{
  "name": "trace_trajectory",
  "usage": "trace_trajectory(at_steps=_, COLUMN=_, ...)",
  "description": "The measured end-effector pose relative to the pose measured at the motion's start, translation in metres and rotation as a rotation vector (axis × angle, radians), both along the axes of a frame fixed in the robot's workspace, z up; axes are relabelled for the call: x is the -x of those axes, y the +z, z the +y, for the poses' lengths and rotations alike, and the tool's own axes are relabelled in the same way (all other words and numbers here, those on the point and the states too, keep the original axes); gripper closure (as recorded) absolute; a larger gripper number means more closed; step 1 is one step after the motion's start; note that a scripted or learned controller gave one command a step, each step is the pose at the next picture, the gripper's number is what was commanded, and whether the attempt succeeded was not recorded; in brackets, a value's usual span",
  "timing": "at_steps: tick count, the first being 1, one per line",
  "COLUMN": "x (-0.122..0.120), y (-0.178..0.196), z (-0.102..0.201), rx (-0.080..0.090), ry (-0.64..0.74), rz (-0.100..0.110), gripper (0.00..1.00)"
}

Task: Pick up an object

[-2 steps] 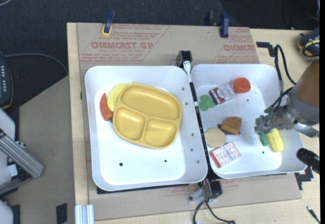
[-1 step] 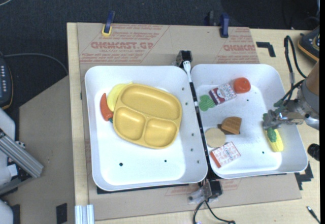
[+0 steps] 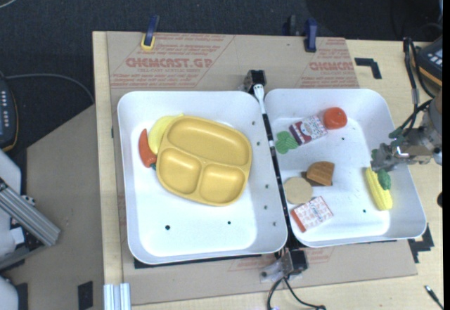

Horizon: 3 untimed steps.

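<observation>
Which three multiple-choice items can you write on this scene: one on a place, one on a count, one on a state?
1. Where does the yellow divided tray lie?
A. left bin
B. right bin
C. on the cardboard

2. How many compartments has the tray?
A. two
B. three
C. five

3. How is the gripper placed?
A. above the tray
B. outside both bins
C. low, by the corn

Answers: 1 A, it lies in the left bin. 2 B, one long compartment and two small ones. 3 C, it is at the right bin's right side, just above the corn.

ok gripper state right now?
Gripper: cannot be told. It sits low at the right bin's right side, just above the corn; nothing seen held.
</observation>
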<state>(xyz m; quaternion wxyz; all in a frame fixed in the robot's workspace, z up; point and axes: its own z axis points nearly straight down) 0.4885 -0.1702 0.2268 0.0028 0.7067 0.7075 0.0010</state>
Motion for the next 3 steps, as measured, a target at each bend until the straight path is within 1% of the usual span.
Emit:
trace_trajectory(at_steps=1, x=-0.001, y=0.009, z=0.058, rx=-0.005, ry=0.005, rz=0.005, gripper=1.0)
trace_trajectory(at_steps=2, x=-0.008, y=0.004, z=0.119, rx=-0.006, ry=0.005, rz=0.007, gripper=1.0)
trace_trajectory(at_steps=3, x=-0.007, y=-0.009, z=0.173, rx=-0.005, ry=0.004, rz=0.009, gripper=1.0)
